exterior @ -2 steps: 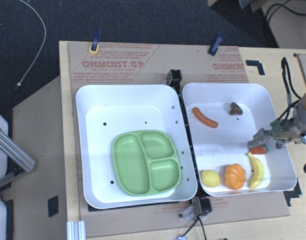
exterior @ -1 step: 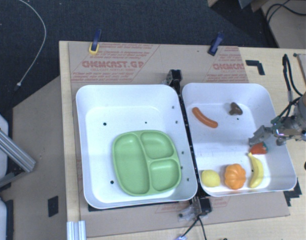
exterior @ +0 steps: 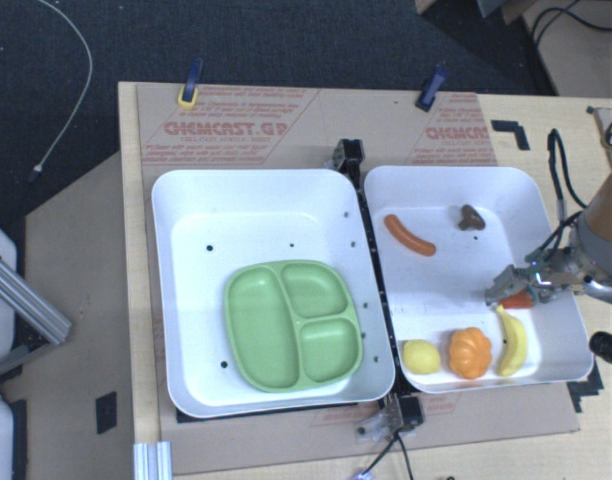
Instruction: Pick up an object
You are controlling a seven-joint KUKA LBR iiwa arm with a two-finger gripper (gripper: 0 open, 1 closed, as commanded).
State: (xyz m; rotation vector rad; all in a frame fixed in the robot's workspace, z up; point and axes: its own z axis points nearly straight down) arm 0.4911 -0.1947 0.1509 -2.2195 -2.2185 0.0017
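Left bin (exterior: 176, 268): green tray (exterior: 291, 323). Right bin (exterior: 436, 193): sausage (exterior: 410, 235), lemon (exterior: 421, 357), pumpkin (exterior: 469, 352), banana (exterior: 512, 341).

Two white bins (exterior: 176, 208), one green tray (exterior: 291, 323), five small objects (exterior: 469, 352).

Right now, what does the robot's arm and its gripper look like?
The arm enters from the right as a rounded grey body. Black cables loop beside it. The gripper is grey metal with a small red-orange part near its fingers.
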